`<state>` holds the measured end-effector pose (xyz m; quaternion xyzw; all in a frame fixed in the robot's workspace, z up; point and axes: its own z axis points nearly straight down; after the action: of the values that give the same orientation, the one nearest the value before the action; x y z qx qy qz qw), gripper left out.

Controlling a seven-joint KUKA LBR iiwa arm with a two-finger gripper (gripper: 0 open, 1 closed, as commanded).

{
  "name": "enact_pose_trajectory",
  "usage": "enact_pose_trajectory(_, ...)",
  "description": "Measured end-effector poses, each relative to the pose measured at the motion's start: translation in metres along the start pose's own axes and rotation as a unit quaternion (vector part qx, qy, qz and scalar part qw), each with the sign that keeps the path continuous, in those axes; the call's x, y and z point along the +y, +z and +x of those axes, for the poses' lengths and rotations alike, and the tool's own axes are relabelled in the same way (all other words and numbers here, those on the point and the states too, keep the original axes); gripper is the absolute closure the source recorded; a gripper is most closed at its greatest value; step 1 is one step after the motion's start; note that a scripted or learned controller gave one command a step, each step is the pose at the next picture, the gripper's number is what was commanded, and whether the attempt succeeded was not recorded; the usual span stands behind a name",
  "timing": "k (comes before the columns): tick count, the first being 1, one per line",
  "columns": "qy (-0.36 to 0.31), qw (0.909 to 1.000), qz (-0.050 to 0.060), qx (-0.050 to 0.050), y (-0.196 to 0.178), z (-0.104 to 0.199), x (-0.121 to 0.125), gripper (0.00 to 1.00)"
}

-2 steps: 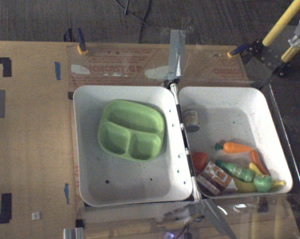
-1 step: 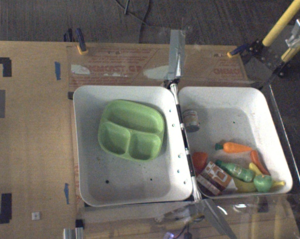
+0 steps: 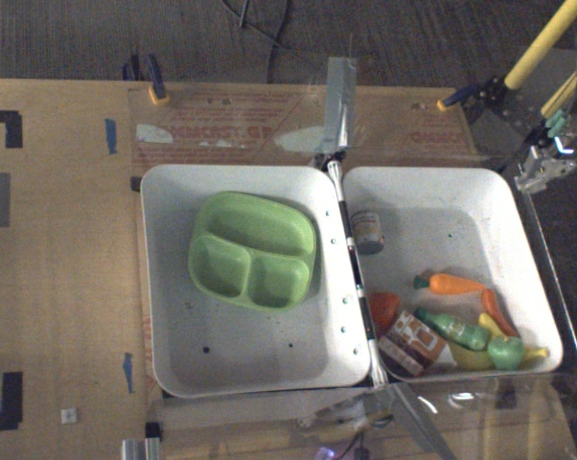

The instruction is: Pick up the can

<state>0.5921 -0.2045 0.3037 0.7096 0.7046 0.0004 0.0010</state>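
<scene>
The can [image 3: 367, 231] is small, with a grey top and a pale label. It sits in the right bin [image 3: 432, 204], close against that bin's left wall and apart from the other items. My gripper [image 3: 547, 159] hangs at the far right, just outside the right bin's back right corner and well away from the can. Nothing is visibly held in it.
The right bin's front holds a pile: a carrot [image 3: 456, 284], a green bottle [image 3: 453, 329], a banana [image 3: 480, 355], a red piece [image 3: 384, 307] and a brown carton [image 3: 411, 343]. A green divided plate [image 3: 253, 250] lies in the left bin [image 3: 173, 343]. A metal post [image 3: 338, 103] stands behind the bins.
</scene>
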Motion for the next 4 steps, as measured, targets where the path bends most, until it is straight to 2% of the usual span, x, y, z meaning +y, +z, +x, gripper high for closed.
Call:
enact_pose_trajectory(1, 0.009, 1.0, -0.001, -0.001, -0.025, -0.012, 0.063, 1.0)
enact_pose_trajectory(2, 0.029, 0.9996, 0.001, 0.0, -0.01, 0.045, 0.03, 1.0)
enact_pose_trajectory(3, -0.064, 0.9979, -0.002, -0.002, -0.046, 0.002, 0.075, 1.0)
enact_pose_trajectory(4, -0.016, 0.9999, 0.0, 0.0, 0.103, -0.017, 0.075, 1.0)
